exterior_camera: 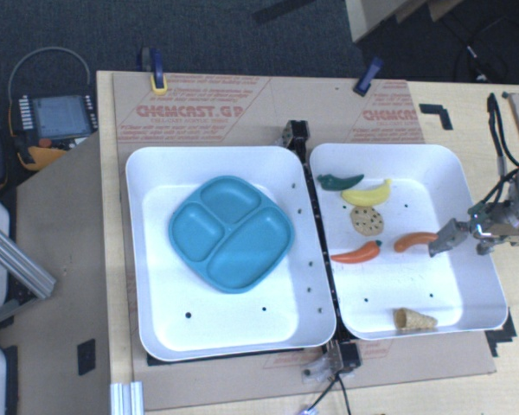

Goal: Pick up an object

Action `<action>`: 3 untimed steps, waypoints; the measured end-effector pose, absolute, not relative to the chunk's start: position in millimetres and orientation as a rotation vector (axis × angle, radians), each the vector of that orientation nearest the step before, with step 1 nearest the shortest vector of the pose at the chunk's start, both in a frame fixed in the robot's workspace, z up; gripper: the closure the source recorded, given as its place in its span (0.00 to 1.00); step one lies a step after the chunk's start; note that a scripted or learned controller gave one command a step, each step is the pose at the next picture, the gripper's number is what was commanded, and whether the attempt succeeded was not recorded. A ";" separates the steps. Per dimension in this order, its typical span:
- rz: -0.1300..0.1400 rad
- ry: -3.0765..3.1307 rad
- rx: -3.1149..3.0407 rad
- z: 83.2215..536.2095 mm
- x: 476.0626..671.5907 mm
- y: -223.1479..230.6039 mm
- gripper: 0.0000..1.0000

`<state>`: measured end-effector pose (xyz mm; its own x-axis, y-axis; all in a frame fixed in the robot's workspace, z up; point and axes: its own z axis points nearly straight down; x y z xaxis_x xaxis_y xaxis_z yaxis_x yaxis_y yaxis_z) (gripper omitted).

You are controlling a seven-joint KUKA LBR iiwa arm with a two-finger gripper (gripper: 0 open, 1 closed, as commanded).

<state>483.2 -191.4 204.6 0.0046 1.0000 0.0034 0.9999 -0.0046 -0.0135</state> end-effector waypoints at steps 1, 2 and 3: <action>0.001 -2.221 -2.221 211.0 486.4 -190.9 0.00; 0.003 -2.217 -2.217 167.5 488.1 -187.5 0.00; 0.002 -2.219 -2.221 117.5 479.1 -192.6 0.00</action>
